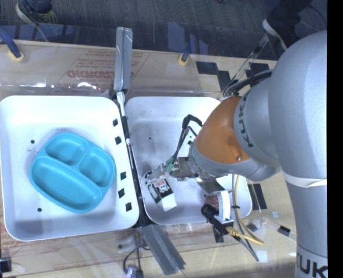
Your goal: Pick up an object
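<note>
The camera view looks down on two white bins set side by side. The left bin [12,155] holds one thing: a blue divided tray [73,171] with three compartments, lying flat near the bin's middle. Its long axis runs from upper left to lower right.

The right bin [160,112] holds one small object [163,191], a black, white and red block-like item. It lies near the bin's lower left corner, close to the divider between the bins. Its long axis runs roughly from upper left to lower right, with the white end toward the lower right.

One grey arm [287,114] with an orange band [221,135] reaches in from the right and covers much of the right bin. The gripper [170,169] sits low over the bin, just above and beside the small object. Whether it touches the object cannot be told, nor can its grip be made out.
</note>
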### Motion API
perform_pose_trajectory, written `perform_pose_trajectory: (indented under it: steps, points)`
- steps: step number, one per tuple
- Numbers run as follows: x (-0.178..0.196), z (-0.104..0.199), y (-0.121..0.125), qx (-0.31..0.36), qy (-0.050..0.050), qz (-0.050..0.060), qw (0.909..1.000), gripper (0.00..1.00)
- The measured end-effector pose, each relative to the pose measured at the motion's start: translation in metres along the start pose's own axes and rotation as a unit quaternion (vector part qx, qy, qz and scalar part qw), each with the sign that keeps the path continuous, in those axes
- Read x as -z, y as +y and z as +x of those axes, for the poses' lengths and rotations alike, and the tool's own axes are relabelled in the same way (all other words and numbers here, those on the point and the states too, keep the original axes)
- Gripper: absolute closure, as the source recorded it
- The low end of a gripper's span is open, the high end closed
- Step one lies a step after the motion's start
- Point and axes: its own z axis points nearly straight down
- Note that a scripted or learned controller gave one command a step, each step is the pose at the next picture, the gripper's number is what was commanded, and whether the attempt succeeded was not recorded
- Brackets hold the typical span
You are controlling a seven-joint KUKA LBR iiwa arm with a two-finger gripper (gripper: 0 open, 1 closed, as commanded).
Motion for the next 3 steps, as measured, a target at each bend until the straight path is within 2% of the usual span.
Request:
perform_pose_trajectory:
  steps: [3]
  points:
    - [0.0001,0.0011,-0.0001,-0.001,-0.001,0.000,1.0000,0.00]
